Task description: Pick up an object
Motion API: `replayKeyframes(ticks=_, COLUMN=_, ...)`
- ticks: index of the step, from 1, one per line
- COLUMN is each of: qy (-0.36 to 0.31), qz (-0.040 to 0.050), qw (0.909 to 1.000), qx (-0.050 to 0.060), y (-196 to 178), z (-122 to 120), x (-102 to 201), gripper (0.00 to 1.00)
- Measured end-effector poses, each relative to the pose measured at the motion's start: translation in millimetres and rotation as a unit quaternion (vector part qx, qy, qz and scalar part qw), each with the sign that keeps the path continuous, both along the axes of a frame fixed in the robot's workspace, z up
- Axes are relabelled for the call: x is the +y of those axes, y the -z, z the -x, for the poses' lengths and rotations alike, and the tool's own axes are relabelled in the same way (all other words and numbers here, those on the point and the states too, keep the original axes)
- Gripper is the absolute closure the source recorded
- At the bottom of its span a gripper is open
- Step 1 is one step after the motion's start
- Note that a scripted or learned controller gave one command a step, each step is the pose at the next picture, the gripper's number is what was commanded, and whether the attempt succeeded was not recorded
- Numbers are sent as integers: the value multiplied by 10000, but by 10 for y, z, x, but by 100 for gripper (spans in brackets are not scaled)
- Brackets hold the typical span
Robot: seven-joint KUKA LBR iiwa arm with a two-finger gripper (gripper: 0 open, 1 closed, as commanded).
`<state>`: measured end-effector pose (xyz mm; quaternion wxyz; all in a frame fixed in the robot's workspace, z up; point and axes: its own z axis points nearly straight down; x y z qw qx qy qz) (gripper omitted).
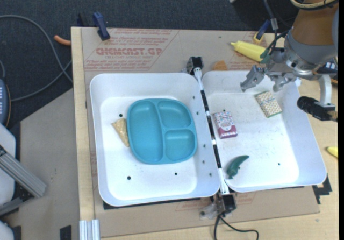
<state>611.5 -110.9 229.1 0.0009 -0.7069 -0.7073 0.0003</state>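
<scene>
A blue plate [161, 130] is held in the left bin [102, 91]; a speckled pad [269, 104], box [224, 124] and green toy [236, 164] in the right bin [309, 150]. The hand [265, 80] is seen spread open, gripping nothing, just above the pad

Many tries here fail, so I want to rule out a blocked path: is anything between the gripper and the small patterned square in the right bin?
Nothing visible. The gripper hangs at the right bin's far side, and the patterned square lies just below it on bare floor. The small box and green piece lie off to the side.

Tan sponge [121, 131] half under blue tray [161, 130]; arm [317, 18] cut by edge
</scene>
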Motion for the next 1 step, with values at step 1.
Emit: replayKeyframes(ticks=1, qy=7, qz=8, qw=10000, qx=3, y=615, z=38, x=-745, gripper=0)
